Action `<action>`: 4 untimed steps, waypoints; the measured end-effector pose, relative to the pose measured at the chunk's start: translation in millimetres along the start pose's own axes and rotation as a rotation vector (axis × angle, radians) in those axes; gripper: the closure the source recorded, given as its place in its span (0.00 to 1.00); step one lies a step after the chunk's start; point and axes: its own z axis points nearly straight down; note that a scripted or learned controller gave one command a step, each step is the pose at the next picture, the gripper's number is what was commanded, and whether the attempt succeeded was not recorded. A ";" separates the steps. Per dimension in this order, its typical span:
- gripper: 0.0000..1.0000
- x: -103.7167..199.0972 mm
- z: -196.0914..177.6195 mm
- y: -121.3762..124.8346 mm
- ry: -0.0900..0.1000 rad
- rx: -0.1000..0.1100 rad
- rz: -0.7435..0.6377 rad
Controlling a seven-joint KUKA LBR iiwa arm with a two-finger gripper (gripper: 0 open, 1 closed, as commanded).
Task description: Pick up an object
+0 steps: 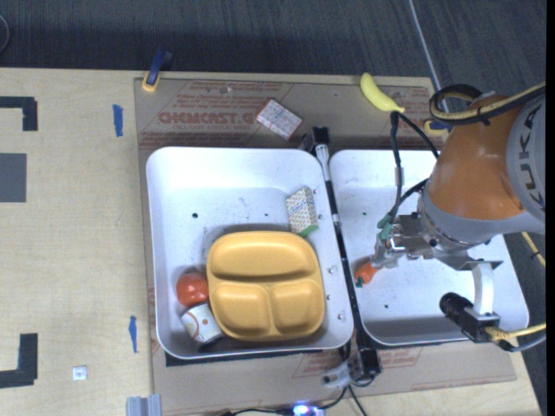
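End effector low in right bin, finger state unclear, beside small orange object

1. Dark grey carpet covers the floor along the far side.
2. A pale wooden bench top fills the left and near area.
3. Black tape marks sit at its left edge.
4. Blue tape strips lie on the wood left of a cardboard sheet.
5. A grey cable crosses the carpet at far right.
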 end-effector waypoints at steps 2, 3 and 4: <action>1.00 -56.3 22.2 34.6 -0.001 -0.003 -0.002; 1.00 -43.7 22.0 80.6 -0.001 -0.002 -0.003; 0.00 -43.8 22.0 80.6 -0.001 -0.002 -0.003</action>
